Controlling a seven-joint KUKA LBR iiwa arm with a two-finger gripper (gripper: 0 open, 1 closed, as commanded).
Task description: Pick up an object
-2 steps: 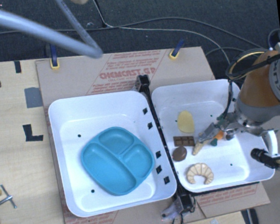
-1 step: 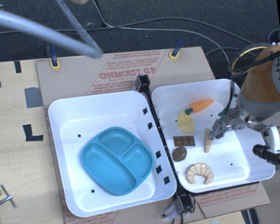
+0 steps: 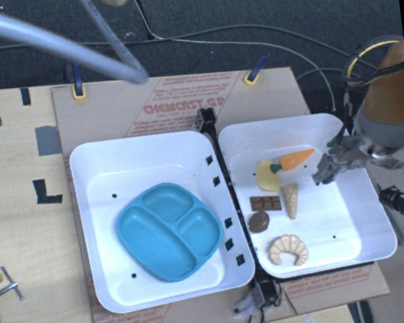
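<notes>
The right-hand shallow white bin (image 3: 347, 252) carries six small toy foods. Nearest the gripper is an orange carrot-shaped piece with a green tip (image 3: 295, 159), lying on its side toward the bin's far edge, its pointed end aimed at the right wall. Its green end overlaps a pale yellow rounded piece (image 3: 266, 176), whose exact shape is hard to read. Just nearer sits a cream ice-cream cone (image 3: 290, 200), point toward the near edge, with a flat brown chocolate bar (image 3: 265, 203) beside it on the side of the central divider. A round brown cookie-like piece (image 3: 259, 222) lies touching the bar's near edge, and a tan croissant (image 3: 289, 249) curves close to the bin's near edge.

The dark two-finger gripper (image 3: 324, 173) hangs over the right part of this bin, just beside the carrot's tip. It is small and blurred, so whether it is spread or pressed together cannot be told, and nothing is seen between its tips. The grey arm with its orange band (image 3: 387, 107) is cut off at the right.

The left-hand shallow white bin (image 3: 89, 172) holds a blue three-compartment plastic tray (image 3: 168, 230), set at a slant.
</notes>
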